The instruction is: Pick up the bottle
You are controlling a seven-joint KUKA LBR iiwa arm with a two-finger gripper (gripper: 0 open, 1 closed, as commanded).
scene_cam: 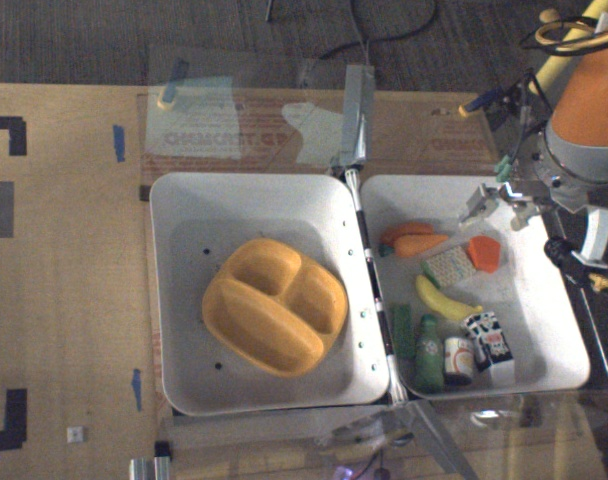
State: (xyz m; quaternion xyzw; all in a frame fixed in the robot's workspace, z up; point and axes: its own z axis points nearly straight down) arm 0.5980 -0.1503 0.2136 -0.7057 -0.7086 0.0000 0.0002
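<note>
The green bottle (428, 352) lies in the right bin (554, 298), near its front left corner, lengthwise beside the dividing wall. My gripper (499, 212) hangs over the back right part of that bin, well behind and to the right of the bottle. Its fingers are spread open with nothing between them, just above the orange-red block (485, 253).
Around the bottle lie a dark green piece (402, 326), a small can (458, 359), a printed carton (492, 342), a banana (442, 300), a sponge (449, 265) and a carrot (416, 241). The left bin (184, 218) holds a yellow divided plate (274, 306).
</note>
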